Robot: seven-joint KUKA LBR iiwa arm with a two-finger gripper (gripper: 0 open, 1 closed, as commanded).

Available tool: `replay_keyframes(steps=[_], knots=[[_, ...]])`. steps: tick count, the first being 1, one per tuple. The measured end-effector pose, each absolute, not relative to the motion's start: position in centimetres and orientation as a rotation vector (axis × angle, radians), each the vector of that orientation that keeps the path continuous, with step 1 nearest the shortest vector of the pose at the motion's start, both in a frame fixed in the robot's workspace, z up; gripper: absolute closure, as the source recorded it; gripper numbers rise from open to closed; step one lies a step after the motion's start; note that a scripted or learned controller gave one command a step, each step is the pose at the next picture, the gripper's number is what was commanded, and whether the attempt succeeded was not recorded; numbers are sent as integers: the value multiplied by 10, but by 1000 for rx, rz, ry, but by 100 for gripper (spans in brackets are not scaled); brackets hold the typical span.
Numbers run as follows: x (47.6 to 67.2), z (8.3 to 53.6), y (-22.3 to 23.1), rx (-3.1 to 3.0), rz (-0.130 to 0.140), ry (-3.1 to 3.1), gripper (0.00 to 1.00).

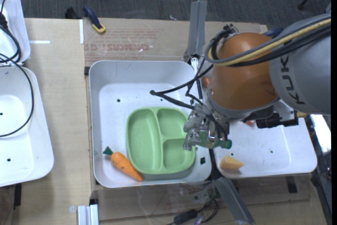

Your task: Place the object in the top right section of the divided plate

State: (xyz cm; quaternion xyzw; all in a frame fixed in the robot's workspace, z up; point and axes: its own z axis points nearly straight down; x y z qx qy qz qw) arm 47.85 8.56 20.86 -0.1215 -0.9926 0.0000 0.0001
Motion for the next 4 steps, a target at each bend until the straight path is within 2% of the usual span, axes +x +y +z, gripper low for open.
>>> replay_keyframes(steps=[1, 2, 3, 4], knots=[[487, 309, 65, -887, 1, -3016, 100], [478, 191, 90, -689, 2, -3063, 100], [478, 191, 89, -690, 2, -3064, 0], [479, 200, 88, -698, 2, -3063, 100]])
